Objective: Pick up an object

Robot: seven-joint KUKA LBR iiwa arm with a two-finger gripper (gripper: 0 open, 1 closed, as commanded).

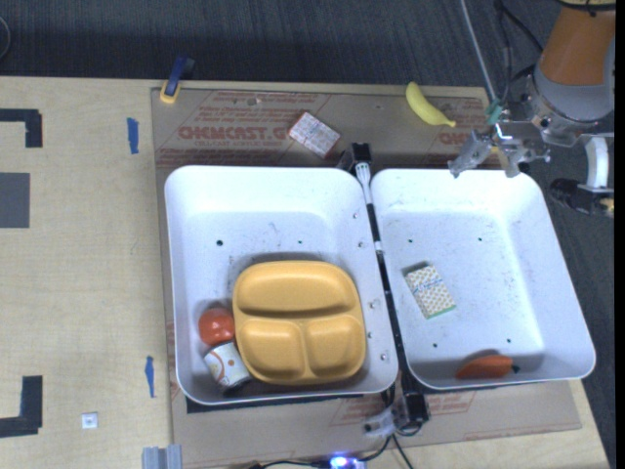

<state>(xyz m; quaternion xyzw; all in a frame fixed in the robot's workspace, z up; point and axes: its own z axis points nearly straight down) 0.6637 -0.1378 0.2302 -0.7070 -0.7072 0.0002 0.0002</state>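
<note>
Dark carpet runs along the back of the room, and in front of it sits a pale wooden bench (78, 291) with a cardboard sheet (244, 125) under two shallow white bins. Left bin (195, 203) has a big yellow divided tray (296, 319) lying flat toward the near side, with an orange-red ball (215, 324) tucked against its left edge and a small white-and-orange cup-looking thing (227, 364) just below that, touching the tray's corner. Right bin (527, 223) has a little patterned packet (431, 290) lying near the middle, and an orange-red object (484, 365) right up against the near wall. Outside the bins, a yellow banana (428, 106) lies on the cardboard behind the right bin, and a small printed packet (313, 133) lies behind the left one. The gripper (491, 152) hangs over the far rim of the right bin, well apart from everything in it, fingers spread with nothing between them. Grey arm with the orange band (576, 42) comes in from the top right.
</note>
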